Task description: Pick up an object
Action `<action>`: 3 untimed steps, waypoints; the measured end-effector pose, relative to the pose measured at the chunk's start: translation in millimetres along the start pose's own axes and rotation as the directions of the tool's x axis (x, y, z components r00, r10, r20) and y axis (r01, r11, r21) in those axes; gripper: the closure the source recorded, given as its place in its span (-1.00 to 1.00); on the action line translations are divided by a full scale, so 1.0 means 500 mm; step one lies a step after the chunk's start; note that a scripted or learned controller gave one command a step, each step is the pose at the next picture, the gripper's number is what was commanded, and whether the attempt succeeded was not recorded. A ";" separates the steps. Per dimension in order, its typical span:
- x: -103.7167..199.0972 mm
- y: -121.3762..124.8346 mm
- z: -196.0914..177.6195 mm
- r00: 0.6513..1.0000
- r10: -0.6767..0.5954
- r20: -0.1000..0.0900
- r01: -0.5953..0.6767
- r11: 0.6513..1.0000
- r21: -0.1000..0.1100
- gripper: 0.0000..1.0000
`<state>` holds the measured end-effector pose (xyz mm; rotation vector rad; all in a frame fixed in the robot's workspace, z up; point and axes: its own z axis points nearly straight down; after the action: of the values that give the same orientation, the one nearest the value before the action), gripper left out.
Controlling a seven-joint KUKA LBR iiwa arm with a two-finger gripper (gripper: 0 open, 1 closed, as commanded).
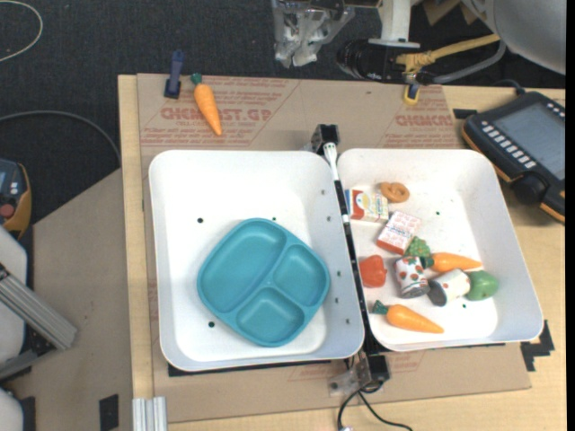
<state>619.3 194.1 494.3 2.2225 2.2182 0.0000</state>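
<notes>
Hovering beyond the bench's far edge, the end effector (301, 39) has an unreadable grip state.

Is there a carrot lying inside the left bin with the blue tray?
No, the left bin holds the blue tray, while one carrot lies on the cardboard behind that bin.

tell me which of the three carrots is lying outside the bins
The carrot on the cardboard above the left bin. The other two carrots lie inside the right bin among the other toy food.
</notes>
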 end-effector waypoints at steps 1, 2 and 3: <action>0.043 0.085 -0.068 1.000 -0.004 -0.002 0.004 1.000 -0.006 1.00; 0.063 -0.064 0.125 1.000 -0.005 0.002 0.005 1.000 0.014 1.00; 0.060 0.051 -0.095 1.000 -0.001 -0.005 0.001 1.000 -0.014 1.00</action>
<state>644.8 224.2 541.7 2.2166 2.2145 0.0215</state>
